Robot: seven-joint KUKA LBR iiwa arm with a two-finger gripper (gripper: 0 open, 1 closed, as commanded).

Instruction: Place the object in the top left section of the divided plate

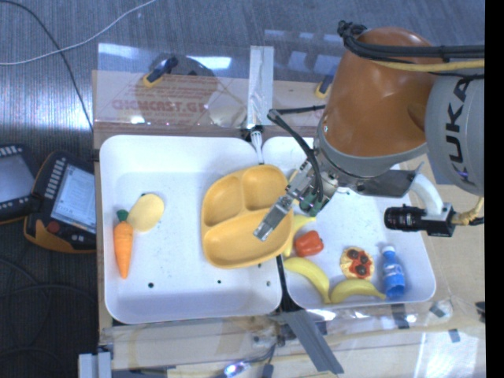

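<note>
A: Looking down on the desk, where is the end effector?

B: Over the yellow divided plastic plate, which straddles the two shallow white bins. I can't tell its state, or whether it carries anything.

A: And the object?

B: Unclear which one. The orange toy carrot and pale yellow lemon lie left; the red pepper and yellow banana lie right.

A: Risk?

B: The plate sits tilted on the bin edges; pressing down could probably tip it.
</note>
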